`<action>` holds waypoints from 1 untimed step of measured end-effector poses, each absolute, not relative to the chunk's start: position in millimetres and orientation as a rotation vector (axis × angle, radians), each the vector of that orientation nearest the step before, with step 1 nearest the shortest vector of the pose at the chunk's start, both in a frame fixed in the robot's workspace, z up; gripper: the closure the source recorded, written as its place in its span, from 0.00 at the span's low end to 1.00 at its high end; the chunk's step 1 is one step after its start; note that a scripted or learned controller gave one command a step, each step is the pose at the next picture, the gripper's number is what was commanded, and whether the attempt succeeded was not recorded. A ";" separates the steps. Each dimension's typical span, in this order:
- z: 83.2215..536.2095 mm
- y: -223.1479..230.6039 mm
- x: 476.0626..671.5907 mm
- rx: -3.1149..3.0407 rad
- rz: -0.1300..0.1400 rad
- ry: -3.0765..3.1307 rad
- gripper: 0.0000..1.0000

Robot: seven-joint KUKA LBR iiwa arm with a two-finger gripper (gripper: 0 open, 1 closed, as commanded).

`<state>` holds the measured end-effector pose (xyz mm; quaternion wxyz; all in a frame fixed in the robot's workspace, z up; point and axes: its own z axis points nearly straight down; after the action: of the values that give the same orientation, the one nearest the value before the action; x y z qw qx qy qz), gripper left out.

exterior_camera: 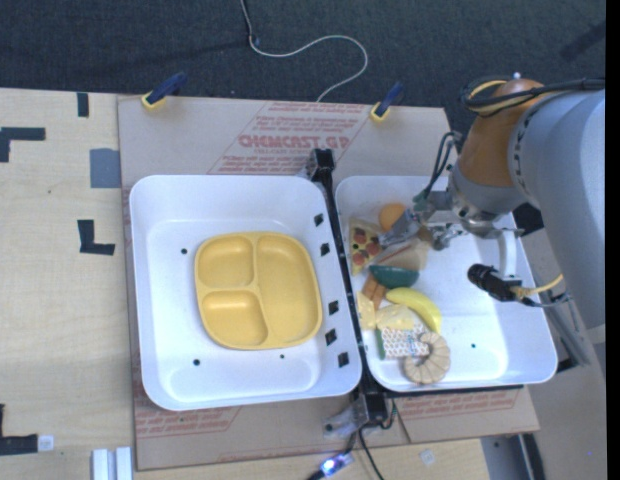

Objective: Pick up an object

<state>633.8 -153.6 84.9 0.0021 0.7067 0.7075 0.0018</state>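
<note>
From above, the claw [398,234] hung low over the right bin [490,353], among toy food; how far it stood open could not be told. An orange [391,214] lay just behind it, a banana [418,306] nearer the camera. The yellow plate [258,290] sat well left, in the left bin [165,298].

A yellow three-compartment plastic plate [258,290] is set mid-floor in the left shallow white bin [160,208]. Small toy foods are heaped along the left wall of the right shallow white bin [490,363], a curved yellow toy banana [418,305] among them.
</note>
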 end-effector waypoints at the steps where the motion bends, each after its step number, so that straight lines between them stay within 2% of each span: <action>1: 97.1 -152.9 633.9 2.216 0.004 2.224 1.00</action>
<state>633.9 -152.9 97.1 0.0011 0.7058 0.7084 0.0012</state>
